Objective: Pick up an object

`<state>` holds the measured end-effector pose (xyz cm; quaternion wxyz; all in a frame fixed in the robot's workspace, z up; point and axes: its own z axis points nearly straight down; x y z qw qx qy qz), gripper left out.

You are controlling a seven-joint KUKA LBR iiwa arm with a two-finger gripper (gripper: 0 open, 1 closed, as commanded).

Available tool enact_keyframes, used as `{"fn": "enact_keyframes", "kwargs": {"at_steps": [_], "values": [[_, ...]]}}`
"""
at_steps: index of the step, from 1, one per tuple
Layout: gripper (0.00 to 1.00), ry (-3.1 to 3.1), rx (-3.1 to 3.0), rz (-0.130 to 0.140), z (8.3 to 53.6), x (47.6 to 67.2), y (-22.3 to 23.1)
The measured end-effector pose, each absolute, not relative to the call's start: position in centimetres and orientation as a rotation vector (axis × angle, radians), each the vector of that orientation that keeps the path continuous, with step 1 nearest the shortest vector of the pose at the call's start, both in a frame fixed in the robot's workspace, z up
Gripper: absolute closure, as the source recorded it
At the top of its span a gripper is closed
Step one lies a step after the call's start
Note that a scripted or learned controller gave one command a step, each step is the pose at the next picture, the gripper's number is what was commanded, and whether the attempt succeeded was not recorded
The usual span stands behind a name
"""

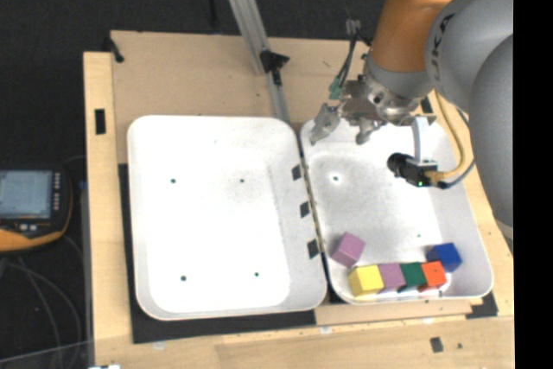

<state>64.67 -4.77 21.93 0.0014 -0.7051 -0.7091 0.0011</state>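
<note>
While hovering over the right bin [458, 186], the gripper [344, 127] jaws spread apart, holding nothing

We see a thick arm [475, 39] with a smooth, rounded grey shell on the right of the scene. Above the wrist sits a broad orange band [406, 22], glossy and barrel-shaped, and a pale ring shows at its far top edge. Below the band the wrist narrows to a grey metal flange, and from it hangs the end effector [344, 127], built of pale grey metal with short angular fingers [321, 125]. A thin green wire runs down its left side. A yellowish cable [462, 153] loops along the right, reaching a small black module [408, 167] that shows a tiny green light.
</note>
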Motion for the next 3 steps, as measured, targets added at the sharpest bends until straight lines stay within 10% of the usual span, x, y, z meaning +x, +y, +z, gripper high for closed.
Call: {"fn": "enact_keyframes", "kwargs": {"at_steps": [1, 3], "values": [[1.00, -2.225, -2.222, -0.004, 23.4, 64.8, -5.1], [1.00, -2.229, -2.210, -0.001, 19.7, 62.4, 7.9]]}}
